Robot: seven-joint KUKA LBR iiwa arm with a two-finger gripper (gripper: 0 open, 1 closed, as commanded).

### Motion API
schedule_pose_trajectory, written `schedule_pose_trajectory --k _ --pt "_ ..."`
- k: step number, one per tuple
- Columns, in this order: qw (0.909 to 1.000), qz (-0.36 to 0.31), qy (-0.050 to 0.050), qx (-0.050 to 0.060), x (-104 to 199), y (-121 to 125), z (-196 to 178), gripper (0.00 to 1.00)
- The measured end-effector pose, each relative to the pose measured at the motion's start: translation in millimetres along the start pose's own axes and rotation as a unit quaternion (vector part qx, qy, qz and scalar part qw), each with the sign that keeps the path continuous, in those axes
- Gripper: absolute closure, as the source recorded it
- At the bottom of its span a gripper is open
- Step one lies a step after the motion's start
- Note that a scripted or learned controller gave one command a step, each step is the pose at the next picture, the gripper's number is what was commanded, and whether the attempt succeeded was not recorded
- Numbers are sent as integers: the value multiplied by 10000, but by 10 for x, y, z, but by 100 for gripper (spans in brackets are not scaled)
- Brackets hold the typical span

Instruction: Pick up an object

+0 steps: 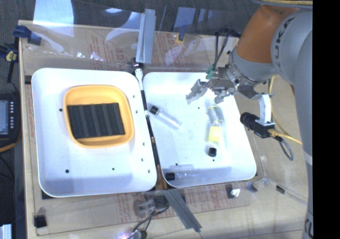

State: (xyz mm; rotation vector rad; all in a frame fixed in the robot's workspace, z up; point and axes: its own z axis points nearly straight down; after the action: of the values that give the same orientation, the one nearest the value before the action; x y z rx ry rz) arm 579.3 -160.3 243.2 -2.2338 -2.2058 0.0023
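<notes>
Wooden bench [287,201] with taped-down clear plastic sheeting along the back, seen from above at a slant, and two shallow white bins sitting side by side on it. The left bin [48,163] has an orange tray [71,97] in it with a dark ribbed insert [96,120], sitting toward 11 o'clock of that bin.

The right bin [241,166] is where the loose stuff is. There's a clear tube with a yellow end and black cap [214,129], long axis running pretty much 12 to 6, black cap pointing down at 6 o'clock, clear end up at 12. It's right of the bin's center. A second clear tube with a dark cap [164,116] lies toward 9 o'clock of the bin, long axis going roughly 10 to 4, dark cap at the 10 o'clock end near the divider. A third clear tube [183,170] lies along the front wall at 6 o'clock, running left to right.

The arm [276,36] comes in from 3 o'clock, orange band up top. The gripper [211,90] sits over the bin's 12 o'clock area, just above the clear end of the yellow tube. Its two fingers [195,91] look spread apart with nothing between them, one out toward 9 o'clock, the other nearer the tube.
</notes>
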Motion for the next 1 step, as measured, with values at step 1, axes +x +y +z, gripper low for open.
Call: schedule_pose_trajectory --k 1 --pt "9966 -824 6 20 285 210 1271 0"
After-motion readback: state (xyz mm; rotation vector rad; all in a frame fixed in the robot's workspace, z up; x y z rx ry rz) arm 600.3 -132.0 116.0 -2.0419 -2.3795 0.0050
